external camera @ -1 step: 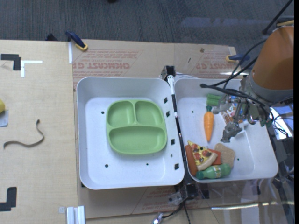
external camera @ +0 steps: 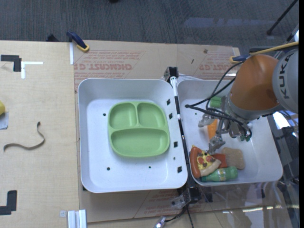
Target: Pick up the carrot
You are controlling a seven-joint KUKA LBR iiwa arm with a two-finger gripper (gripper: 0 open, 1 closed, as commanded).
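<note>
The arm (external camera: 259, 87) is reaching in from the right and hanging over the right bin (external camera: 266, 167), so that its claw (external camera: 217, 144) is pointing down among the toys gathered there. The carrot (external camera: 213, 127), an orange piece, is lying in that bin just beside the claw's metal fingers and partly hidden by the wrist cables. Whether the claw is open or closed cannot be told, and nothing is visibly sitting between its fingers. Below the claw, a pizza slice (external camera: 207, 161), a tan slice of bread (external camera: 233, 156) and a green bottle (external camera: 221, 175) are crowding the near corner, which is likely narrowing the approach. The green divided plate (external camera: 139, 129) is resting alone in the left bin (external camera: 90, 141), well apart from the work.
</note>
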